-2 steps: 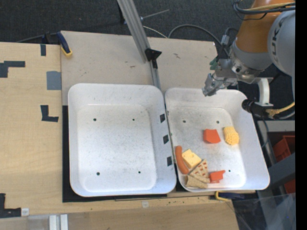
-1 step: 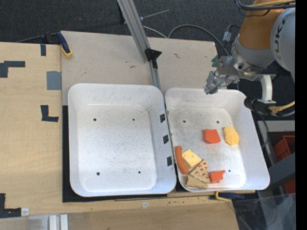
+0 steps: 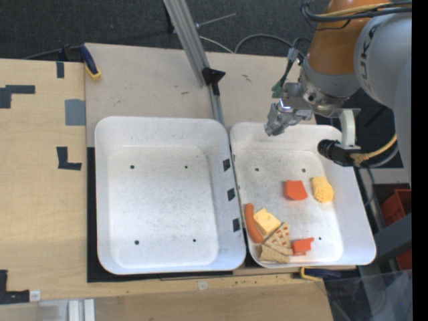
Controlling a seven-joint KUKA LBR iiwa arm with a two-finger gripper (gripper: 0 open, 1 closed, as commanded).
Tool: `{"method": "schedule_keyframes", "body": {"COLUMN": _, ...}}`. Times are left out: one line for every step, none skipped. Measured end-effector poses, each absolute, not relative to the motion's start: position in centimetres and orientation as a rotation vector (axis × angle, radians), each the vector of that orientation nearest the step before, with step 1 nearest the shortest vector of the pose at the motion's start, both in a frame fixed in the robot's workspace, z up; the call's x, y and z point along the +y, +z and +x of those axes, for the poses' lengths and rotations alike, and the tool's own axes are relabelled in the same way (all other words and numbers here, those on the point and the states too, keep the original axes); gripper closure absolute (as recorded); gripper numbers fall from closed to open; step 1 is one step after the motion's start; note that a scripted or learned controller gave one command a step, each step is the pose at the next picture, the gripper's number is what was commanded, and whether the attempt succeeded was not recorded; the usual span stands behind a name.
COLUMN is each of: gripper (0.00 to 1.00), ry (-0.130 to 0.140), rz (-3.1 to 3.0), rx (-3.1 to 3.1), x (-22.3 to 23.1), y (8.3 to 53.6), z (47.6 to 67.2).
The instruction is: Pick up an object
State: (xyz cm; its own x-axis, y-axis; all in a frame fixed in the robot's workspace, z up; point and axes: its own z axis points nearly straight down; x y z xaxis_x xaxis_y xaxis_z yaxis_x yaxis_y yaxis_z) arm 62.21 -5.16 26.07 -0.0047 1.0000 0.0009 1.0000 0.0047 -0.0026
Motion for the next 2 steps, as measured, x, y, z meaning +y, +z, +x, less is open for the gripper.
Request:
{"method": "schedule_keyframes", "body": {"gripper": 1.00, "ry": 0.001, "rz": -2.213, "rx": -2.226, "x": 0.3, "y": 25.8, "z": 61.8}}
{"method": "schedule_keyframes", "body": {"gripper": 1.00, "ry": 0.005, "rz": -2.212, "rx": -2.225, "x": 5.0, "y": 24.1, "z": 59.6}}
